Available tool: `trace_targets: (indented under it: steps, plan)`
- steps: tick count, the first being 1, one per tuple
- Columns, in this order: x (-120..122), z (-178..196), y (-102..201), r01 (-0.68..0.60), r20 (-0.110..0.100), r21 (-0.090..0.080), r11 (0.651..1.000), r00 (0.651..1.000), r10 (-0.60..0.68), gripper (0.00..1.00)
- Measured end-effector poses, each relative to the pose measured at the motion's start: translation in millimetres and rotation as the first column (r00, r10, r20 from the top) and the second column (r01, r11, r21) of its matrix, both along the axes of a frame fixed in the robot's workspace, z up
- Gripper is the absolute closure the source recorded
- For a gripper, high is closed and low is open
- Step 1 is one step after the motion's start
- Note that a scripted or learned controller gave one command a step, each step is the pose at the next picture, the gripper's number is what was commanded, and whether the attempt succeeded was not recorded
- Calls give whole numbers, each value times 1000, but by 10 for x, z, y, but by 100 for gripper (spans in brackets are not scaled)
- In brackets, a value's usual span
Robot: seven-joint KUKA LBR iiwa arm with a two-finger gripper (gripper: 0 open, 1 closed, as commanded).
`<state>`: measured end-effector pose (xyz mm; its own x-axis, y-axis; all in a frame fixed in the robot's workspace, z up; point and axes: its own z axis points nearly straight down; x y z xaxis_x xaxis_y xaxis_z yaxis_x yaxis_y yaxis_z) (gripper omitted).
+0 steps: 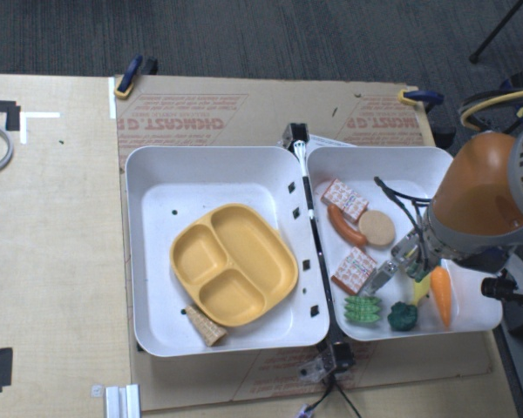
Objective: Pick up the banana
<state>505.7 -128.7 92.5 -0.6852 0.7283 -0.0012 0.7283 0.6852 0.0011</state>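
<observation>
Two white bins sit side by side, and your arm reaches into the right bin from the right. Its orange band is over the bin's far right side, and the wrist slants down and left. The gripper is low among the items, just beside a red-and-white box. You cannot tell whether it is released or clenched. A yellow sliver, seemingly the banana, peeks out under the wrist, between the gripper and the carrot. The left bin holds a yellow plate.
</observation>
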Motion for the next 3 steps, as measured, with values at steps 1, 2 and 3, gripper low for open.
trace_targets:
  steps: [1,2,3]
  plan:
    - [250,838,-167,-168,2,-1,986,986,168,0]
    - [467,24,-212,-358,4,-4,934,934,358,0]
    - [489,133,-216,-356,12,-9,935,934,356,100]
